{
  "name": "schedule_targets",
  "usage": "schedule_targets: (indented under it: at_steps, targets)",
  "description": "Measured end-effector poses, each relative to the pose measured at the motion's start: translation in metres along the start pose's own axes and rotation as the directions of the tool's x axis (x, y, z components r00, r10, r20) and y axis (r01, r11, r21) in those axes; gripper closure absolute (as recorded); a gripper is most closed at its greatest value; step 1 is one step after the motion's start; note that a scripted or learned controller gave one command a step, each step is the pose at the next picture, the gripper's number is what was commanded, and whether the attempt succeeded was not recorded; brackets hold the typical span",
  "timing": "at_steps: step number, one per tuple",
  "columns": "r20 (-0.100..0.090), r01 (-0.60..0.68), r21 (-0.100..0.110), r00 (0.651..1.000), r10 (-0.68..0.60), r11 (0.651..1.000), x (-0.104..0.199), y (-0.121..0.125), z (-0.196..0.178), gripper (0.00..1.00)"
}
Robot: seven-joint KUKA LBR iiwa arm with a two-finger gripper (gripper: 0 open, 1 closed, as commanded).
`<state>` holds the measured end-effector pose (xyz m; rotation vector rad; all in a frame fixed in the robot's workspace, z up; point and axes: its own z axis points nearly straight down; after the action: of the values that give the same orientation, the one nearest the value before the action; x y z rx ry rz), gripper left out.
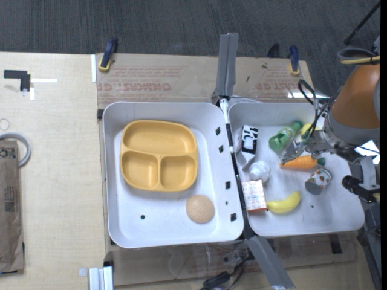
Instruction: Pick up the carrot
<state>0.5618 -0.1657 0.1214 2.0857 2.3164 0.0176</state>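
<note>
**Two bins on the table: contents and arm position**

Right bin [338, 222], holding the task item and assorted goods:
- Carrot [300, 162]: orange, lying on its side roughly left to right, in the middle of the right bin toward its right side. The pincer [300, 151] sits directly over it at the carrot's far edge; whether it is released, clenched or grasping the carrot cannot be told from this angle.
- Green bottle [284, 136]: lying tilted, just far-left of the carrot.
- Small patterned cup-like object [317, 180]: near-right of the carrot, close beside it.
- Banana [285, 203]: yellow, curved, near the bin's near edge, well apart from the carrot.
- Red and white packet [254, 196]: just left of the banana, against the bin's left wall.
- Crumpled white object [259, 170]: between the packet and the black and white carton [248, 139], which lies at the far-left part of the bin.

Left bin [115, 180]:
- Yellow divided plate [159, 155]: three compartments, in the far half of the bin.
- Round tan ball-like item [200, 209]: near-right of the plate, just apart from it.

Arm [358, 101]: grey with an orange band, reaching in from the right over the right bin's far-right corner.

Table surroundings: a brown paper bag [10, 204] lies at the far left edge of the table.
</note>
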Motion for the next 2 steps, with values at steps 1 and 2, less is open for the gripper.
schedule_targets:
  at_steps: [1,2]
  targets:
    - [-0.006,-0.143,0.027,0.99,0.143,0.989,0.043,0.016,-0.102,0.0]
    - [-0.008,-0.072,0.03,0.997,0.073,0.997,0.059,-0.003,-0.089,0.0]
